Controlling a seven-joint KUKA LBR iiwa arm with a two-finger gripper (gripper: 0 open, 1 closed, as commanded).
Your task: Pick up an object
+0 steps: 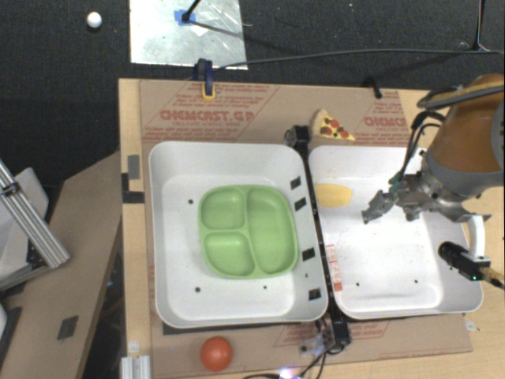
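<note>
Hand (377,208) hovers in right bin (394,290), can't tell its opening; yellow toy (333,195) looks light, smooth; pinch across its narrow middle.

Red block lettering is printed on the brown protective sheet (237,109) that lies under the two white bins. Behind the left bin (170,212) the words "CHEMCAST GP" can be read, standing upside down in this view. Behind the right bin (410,290), near the sheet's far right corner, a second print of the same red lettering shows, of which only "CHEMC" is legible.
</note>
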